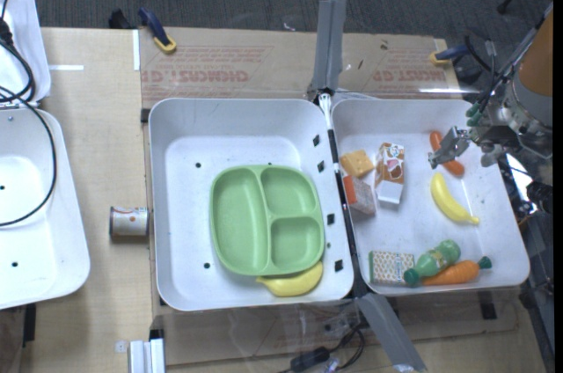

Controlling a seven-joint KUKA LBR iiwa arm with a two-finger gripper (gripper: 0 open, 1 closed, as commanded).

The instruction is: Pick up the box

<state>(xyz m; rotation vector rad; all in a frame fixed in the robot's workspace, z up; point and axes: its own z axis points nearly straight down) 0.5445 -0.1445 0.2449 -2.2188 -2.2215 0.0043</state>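
Observation:
In the right bin (493,112) a small white carton with a printed picture (391,173) lies left of centre. A red and white pack (361,193) lies next to it, and a flat pale box (391,266) rests near the front wall. My gripper (467,153) hangs over the bin's back right part, above and to the right of the carton and apart from it. Its fingers (445,151) are spread open with nothing between them. A small red-orange piece (437,142) lies right beside the left finger.
The right bin also contains an orange block (356,163), a banana (453,200), a green bottle (435,261) and a carrot (457,273). A green divided plate (268,217) lies in the left bin (176,186) over another banana (290,282). A small can (129,222) lies on the bench.

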